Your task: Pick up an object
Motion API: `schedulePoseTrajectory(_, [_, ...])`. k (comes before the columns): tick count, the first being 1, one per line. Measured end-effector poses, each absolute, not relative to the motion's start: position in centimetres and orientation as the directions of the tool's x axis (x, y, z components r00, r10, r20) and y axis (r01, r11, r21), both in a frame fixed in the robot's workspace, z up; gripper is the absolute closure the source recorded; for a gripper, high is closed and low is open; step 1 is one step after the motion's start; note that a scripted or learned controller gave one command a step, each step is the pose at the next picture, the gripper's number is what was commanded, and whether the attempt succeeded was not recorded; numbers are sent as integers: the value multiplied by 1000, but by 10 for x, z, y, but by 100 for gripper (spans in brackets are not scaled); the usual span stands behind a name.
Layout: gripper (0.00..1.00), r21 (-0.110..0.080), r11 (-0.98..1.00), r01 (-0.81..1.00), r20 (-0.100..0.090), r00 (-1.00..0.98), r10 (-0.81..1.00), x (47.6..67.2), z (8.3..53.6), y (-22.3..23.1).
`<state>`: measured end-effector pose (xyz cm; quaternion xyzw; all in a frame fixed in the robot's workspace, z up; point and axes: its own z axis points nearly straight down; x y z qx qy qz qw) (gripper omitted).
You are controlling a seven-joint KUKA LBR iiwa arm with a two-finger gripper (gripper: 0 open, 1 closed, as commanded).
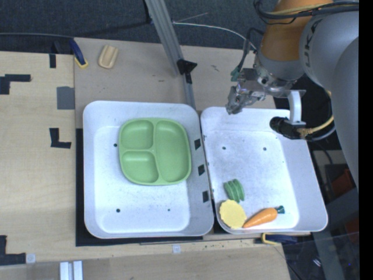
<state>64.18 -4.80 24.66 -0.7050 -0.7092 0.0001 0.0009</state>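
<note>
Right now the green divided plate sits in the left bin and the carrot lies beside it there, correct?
Not quite. In the camera view the green divided plate is in the left bin, but the carrot lies in the right bin, near its front edge.

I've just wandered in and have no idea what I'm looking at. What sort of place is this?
Most likely a robotics lab bench set up for grasping trials. A robot arm reaches over two white bins, one with a green divided plate, the other with toy food such as a carrot. Tape marks dot the wooden bench.
</note>
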Motion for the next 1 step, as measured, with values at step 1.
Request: schedulePoseTrajectory(1, [100,0,7,1000,2,-7,1000,652,250,11])
